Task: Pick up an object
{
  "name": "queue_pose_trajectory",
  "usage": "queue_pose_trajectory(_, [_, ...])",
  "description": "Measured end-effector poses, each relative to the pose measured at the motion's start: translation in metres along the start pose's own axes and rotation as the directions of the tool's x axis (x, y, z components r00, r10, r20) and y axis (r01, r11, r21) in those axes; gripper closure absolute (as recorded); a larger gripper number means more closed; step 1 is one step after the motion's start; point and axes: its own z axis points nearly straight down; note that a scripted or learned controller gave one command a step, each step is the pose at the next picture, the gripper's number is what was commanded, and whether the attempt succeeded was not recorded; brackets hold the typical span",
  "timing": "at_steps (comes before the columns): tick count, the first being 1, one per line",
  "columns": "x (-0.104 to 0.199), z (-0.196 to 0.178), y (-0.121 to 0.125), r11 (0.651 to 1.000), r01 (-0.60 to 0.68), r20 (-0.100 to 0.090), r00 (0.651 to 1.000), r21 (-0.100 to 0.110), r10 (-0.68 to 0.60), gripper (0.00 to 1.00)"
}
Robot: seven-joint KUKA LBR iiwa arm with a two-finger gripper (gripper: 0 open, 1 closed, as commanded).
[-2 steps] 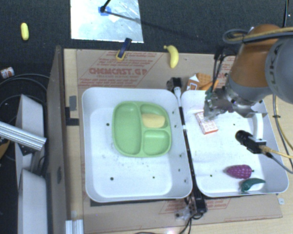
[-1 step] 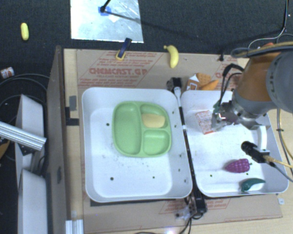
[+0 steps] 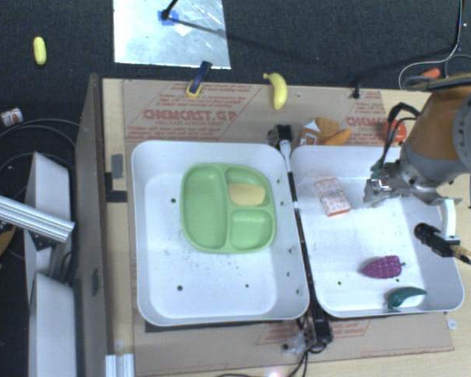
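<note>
My gripper (image 3: 379, 189) hangs over the back right part of the right bin (image 3: 353, 309), reaching in from the right. A small red-and-white packet (image 3: 331, 196) lies on the bin floor just left of it, a short gap away. Nearer the front lies a purple bunch of grapes (image 3: 381, 268), and a teal-and-white object (image 3: 406, 297) rests at the front right corner. In the left bin (image 3: 161, 289) sits a green divided plate (image 3: 212, 210) with a yellow piece (image 3: 247, 194) in its upper right compartment. Nothing shows in the gripper.
A yellow banana (image 3: 277, 90) and an orange item (image 3: 330, 135) lie on the cardboard behind the bins. A blue-and-yellow clamp (image 3: 197, 79) is at the cardboard's back edge. The middle of the right bin floor is bare.
</note>
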Motion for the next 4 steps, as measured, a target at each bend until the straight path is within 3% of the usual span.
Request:
queue_pose_trajectory(1, [-0.045, -0.038, 0.021, 1.0, 0.002, 0.002, 1.0, -0.006, -0.002, 1.0])
queue_pose_trajectory(2, [-0.042, -0.036, 0.02, 1.0, 0.006, -0.002, 1.0, -0.002, -0.006, 0.0])
queue_pose_trajectory(3, [-0.044, -0.074, -0.029, 1.0, 0.003, -0.002, 1.0, -0.002, -0.003, 0.0])
queue_pose_trajectory(4, [-0.008, -0.025, -0.083, 1.0, 0.004, -0.007, 1.0, 0.008, -0.004, 0.0])
